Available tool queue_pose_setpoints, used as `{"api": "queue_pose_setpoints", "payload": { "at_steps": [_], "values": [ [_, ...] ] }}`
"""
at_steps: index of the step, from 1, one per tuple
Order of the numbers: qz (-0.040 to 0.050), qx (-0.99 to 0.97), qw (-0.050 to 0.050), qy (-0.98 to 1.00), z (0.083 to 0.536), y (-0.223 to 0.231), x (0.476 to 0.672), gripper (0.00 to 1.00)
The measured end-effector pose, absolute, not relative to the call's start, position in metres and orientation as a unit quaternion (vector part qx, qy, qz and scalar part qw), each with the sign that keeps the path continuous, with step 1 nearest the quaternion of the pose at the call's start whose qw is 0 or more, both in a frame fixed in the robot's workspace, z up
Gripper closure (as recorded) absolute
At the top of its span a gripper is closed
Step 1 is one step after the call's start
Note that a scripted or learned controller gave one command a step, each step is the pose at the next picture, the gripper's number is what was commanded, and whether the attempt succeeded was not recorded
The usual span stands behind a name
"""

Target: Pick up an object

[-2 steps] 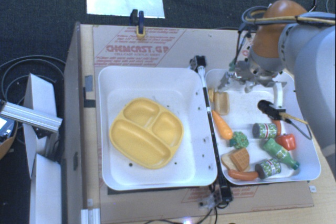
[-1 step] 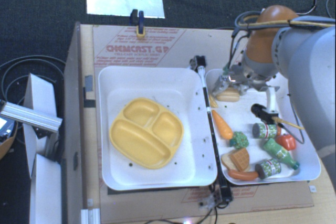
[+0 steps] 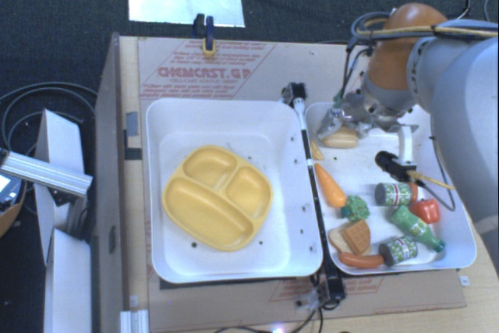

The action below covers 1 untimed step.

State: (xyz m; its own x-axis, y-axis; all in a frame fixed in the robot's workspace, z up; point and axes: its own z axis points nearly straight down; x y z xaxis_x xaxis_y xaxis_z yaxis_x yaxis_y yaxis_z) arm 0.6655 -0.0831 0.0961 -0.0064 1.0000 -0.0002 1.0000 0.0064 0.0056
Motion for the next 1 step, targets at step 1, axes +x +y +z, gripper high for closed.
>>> {"api": "queue_pose_setpoints", "payload": {
  "at_steps": [1],
  "values": [
    [0.0018,0.706,0.002,0.708,0.2087,-0.0668,0.6159,1.00]
  ]
}}
